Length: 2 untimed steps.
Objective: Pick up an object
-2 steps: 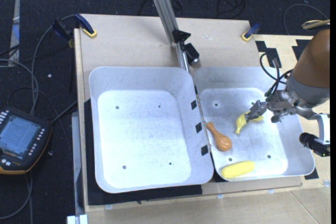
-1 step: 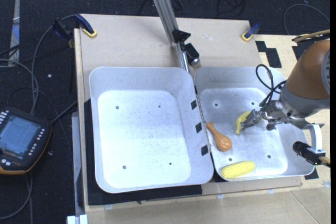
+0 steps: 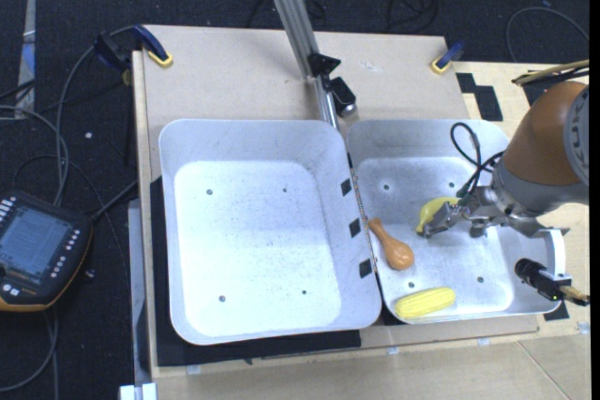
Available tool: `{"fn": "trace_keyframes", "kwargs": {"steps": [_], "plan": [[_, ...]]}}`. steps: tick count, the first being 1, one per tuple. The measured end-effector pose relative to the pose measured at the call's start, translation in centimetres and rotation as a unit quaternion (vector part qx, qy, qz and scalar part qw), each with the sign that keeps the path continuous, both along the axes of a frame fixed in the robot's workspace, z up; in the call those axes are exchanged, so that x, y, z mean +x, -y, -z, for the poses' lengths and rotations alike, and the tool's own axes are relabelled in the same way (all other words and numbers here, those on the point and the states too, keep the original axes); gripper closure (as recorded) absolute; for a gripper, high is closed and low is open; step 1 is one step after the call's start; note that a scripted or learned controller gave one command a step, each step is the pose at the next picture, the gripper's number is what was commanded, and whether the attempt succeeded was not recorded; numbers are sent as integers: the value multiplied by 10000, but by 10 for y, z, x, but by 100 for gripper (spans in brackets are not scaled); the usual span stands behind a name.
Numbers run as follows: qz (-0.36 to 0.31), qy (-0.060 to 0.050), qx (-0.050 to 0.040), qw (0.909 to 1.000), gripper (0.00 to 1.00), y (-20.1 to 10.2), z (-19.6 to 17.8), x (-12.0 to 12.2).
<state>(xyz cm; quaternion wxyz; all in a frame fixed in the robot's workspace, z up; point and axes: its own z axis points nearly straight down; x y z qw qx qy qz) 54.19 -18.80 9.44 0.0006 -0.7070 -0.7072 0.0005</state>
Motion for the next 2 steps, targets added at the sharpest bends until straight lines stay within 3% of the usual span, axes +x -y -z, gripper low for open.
{"fn": "trace_keyframes", "kwargs": {"steps": [1,2], "plan": [[2,8,-2,10000,100,0,-11,0],[0,24,-6,10000,100,3,-56,8]]}}
